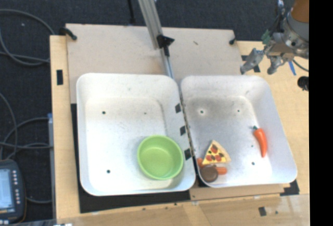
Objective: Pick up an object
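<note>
carrot [260, 141] lies at right of the frame, long axis near vertical. gripper [264, 64] hangs above it, upper right, jaws spread and empty.

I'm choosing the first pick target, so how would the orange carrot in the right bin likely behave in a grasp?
The carrot looks like a rigid, glossy toy, so probably stiff, light and somewhat slippery. Its narrow tapered shape may roll or squirt sideways when squeezed. It lies on the right bin floor close to the wall, which could crowd the pincer.

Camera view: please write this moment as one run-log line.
gripper: open, above right bin's far rim | holding: nothing | carrot, pizza slice: right bin
</note>
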`<state>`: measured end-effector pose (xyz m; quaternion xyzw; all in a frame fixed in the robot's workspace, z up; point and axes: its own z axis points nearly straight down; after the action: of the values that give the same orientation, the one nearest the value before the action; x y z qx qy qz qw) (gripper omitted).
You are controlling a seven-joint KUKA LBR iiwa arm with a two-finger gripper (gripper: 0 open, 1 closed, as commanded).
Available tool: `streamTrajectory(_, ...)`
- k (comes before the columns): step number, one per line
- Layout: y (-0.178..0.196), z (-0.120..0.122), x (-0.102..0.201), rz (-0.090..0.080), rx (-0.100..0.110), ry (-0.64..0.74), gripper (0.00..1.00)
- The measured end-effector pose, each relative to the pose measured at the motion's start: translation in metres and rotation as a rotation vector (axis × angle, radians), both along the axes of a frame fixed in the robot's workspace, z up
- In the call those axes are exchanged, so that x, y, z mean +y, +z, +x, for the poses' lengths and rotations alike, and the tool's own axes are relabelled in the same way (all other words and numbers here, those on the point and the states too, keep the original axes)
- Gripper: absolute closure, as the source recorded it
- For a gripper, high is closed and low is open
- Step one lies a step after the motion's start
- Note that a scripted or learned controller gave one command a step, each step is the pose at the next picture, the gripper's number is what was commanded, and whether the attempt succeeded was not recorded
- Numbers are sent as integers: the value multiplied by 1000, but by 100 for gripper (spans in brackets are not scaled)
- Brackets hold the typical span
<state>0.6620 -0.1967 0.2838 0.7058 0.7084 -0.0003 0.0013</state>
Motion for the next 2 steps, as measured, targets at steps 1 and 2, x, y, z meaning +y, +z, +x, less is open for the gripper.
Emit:
streamTrajectory(1, 0, 0, -1, -2, 1, 0, 0)
streamTrajectory(2, -42, 2, -2, -1, 4, -2, 0)
